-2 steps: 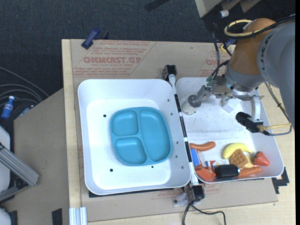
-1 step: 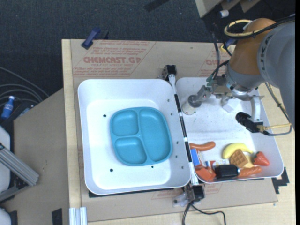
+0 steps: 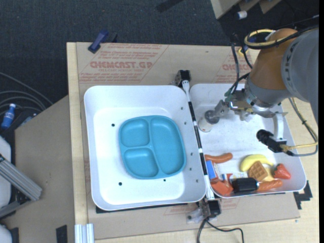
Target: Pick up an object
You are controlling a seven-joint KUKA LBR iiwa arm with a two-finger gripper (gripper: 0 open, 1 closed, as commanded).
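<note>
One gripper (image 3: 211,116) hangs over the right bin (image 3: 298,161) near its upper-left corner; whether its jaws are apart or together I cannot tell. Toys cluster at that bin's six o'clock edge: sausage (image 3: 218,157), banana (image 3: 253,161), waffle (image 3: 258,171). At nine o'clock, the left bin (image 3: 96,135) bears a blue divided plate (image 3: 151,146).

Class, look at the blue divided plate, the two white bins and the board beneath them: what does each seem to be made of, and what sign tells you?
Blue divided plate: probably moulded plastic, one even colour with soft rounded ridges.
White bins: likely thin plastic, smooth with rounded corners and a slight sheen.
Board: a flat sheet under brown printed masking paper; the sheet's own material is hidden.
</note>
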